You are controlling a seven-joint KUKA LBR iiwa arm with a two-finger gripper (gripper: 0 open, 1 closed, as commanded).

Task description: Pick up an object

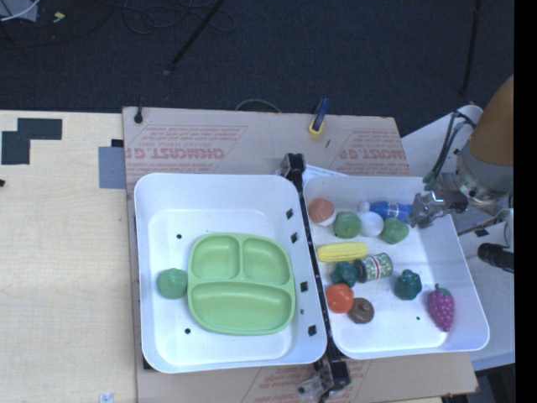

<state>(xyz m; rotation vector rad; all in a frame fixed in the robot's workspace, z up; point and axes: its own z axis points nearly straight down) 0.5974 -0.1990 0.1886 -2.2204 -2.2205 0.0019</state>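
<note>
While nothing has yet left the right bin (470, 305), my end effector (426, 206) hangs at that bin's far right corner, just above the rim, and I cannot tell from this slanted view what state it is in. Nothing appears lifted clear of the bin floor, so I judge the pick not done.

The candidates lie scattered below and to the left of my wrist: a blue object (390, 210) closest to me, a light green ball (394, 231) just beside it, a white ball (371, 222), a darker green ball (346, 224) and an orange-pink piece (321, 211) along the far side. Mid-bin rest a toy corn cob (341, 252) and a small jar (376, 266), with a dark green pepper (408, 285), an orange tomato (339, 297), a brown ring (362, 311) and purple grapes (441, 306) nearer the front.

The left bin (155, 225) carries a green divided plate (241, 282) and a green ball (172, 283), well apart from my reach.

Left to do, as I read it: settle on one item, likely the blue object or its green neighbour, descend, close and raise it.
</note>
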